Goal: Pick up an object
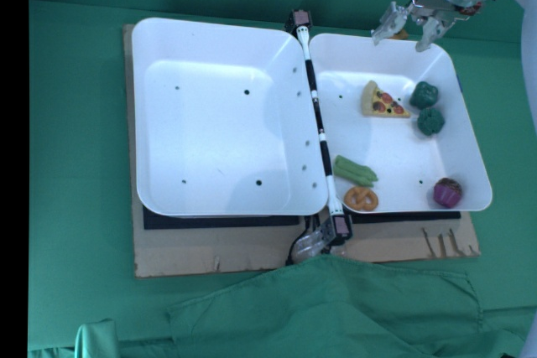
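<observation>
— Reporting claw position?
— Claw (413,23) hangs over the far edge of the right bin (470,155), near its far right corner. Fingers spread apart, nothing between them.
— Objects?
— All in the right bin. Pizza slice (383,101) lies nearest the far edge, below the claw and apart from it. Two green broccoli pieces (427,106) sit by the right wall. Green beans (355,170), pretzel (362,198) and purple piece (447,192) lie along the near edge, well apart from the claw.
</observation>
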Controlling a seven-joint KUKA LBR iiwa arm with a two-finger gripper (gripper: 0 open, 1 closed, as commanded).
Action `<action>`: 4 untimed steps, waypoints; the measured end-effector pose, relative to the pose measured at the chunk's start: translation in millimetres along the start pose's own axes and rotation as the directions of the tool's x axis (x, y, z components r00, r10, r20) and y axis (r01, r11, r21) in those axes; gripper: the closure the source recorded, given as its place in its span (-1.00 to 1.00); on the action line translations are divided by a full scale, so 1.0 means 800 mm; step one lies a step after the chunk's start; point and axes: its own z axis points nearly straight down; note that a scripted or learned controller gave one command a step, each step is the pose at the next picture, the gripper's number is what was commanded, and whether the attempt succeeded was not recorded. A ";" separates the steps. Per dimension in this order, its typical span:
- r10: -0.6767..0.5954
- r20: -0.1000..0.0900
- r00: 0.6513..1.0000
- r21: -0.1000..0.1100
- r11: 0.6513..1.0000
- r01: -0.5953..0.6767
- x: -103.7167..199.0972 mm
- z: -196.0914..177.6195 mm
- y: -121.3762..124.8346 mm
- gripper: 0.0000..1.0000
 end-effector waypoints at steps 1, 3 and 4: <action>0.000 0.000 1.000 0.000 1.000 0.000 0.000 0.000 0.000 -1.00; 0.001 0.001 1.000 0.007 1.000 -0.001 -0.014 0.149 -0.003 -1.00; -0.001 0.003 1.000 -0.004 1.000 0.001 -0.015 0.159 0.000 -1.00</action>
